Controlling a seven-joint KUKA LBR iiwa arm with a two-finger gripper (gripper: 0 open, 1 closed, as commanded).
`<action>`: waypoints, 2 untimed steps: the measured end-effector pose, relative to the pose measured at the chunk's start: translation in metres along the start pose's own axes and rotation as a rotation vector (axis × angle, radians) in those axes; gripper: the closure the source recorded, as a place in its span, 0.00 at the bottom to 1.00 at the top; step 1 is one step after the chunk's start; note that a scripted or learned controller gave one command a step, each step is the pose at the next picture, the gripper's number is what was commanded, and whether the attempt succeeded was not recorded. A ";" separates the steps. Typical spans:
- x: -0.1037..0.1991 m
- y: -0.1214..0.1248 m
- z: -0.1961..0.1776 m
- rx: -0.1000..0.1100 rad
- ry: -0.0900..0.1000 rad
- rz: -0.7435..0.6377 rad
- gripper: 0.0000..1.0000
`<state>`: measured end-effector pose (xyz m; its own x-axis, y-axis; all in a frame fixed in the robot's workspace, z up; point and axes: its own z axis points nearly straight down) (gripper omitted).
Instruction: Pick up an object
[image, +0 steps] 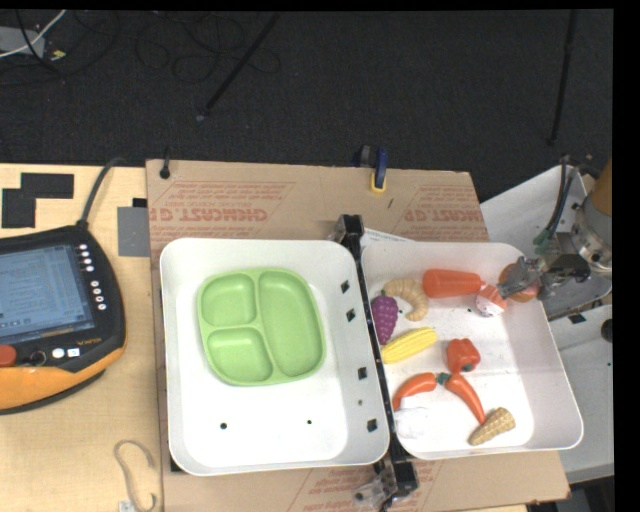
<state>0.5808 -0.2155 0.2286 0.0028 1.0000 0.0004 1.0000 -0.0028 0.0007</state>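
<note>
Nearest the camera, at the front of the right bin, an ice-cream cone toy lies on its side in tan and cream. Just behind it two orange-red carrots with green stems meet at their tops in a shallow V, one pointing left, the other toward the cone. A small red pepper sits just beyond them, and to its left a yellow corn cob lies at a slant. Close by the dividing wall is a purple grape bunch, with a pale curved croissant touching its far side. Farther back a long red-orange sausage-shaped piece lies across the bin.

At the bin's far right rim the pincer reaches in from the right, dark and grey, its tip beside a small pink and white object. The object is too small to identify, and I cannot tell whether the pincer is released or clenched around it.

The left bin holds a light green divided plate with three compartments.

Both bins rest on a sheet of brown cardboard printed with red lettering, laid over a light wood tabletop. A blue and yellow clamp grips the cardboard's far edge. On the left of the tabletop lies a black and orange control pendant with a lit screen. Beyond the tabletop, dark carpet floor is crossed by black cables.
</note>
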 end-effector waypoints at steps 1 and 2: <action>0.054 -0.001 -0.004 0.003 0.002 -0.006 1.00; 0.108 -0.016 -0.012 0.004 0.003 -0.007 1.00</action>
<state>0.5655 -0.1076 0.2403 -0.0038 1.0000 0.0035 1.0000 0.0038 -0.0030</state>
